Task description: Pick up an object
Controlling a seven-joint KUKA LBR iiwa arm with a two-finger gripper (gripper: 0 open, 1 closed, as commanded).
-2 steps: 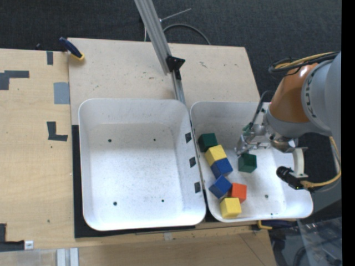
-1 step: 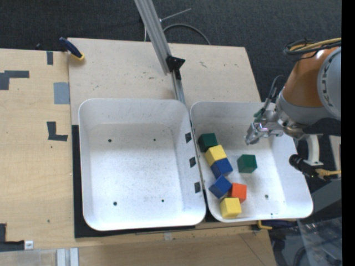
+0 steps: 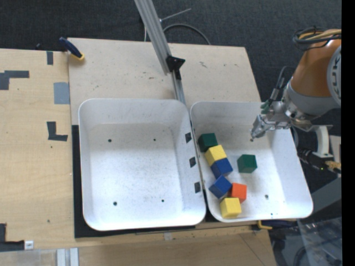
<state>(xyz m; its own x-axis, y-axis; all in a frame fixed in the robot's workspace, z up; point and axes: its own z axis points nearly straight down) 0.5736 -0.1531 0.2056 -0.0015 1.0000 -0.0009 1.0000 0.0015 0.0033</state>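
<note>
Blocks lie in the right bin (image 3: 288,165), all below and to the left of the pincer (image 3: 257,129) as seen from the camera. The nearest is a lone green block (image 3: 247,163), just below and slightly left of the pincer tips, well apart from the others. Further left, a second green block (image 3: 207,142) sits close to the bin's left wall. A yellow block (image 3: 216,153) touches it on the lower side, and a blue block (image 3: 222,167) follows directly beneath that. A second blue block (image 3: 220,186) lies lower still, with an orange block (image 3: 239,191) just beside it on the side toward the pincer. A second yellow block (image 3: 231,207) is the farthest from the pincer, near the bin's front edge.

The pincer hangs over the upper right part of the right bin, tips pointing down and to the left. Nothing is visible between the fingers. The finger gap is too small and blurred to read; whether they are parted or closed cannot be told.

The arm (image 3: 316,82) extends up and to the right of the pincer. The left bin (image 3: 89,148) lies far to the pincer's left. A slanted metal rail (image 3: 152,24) runs up and left of the pincer, above the bins.
</note>
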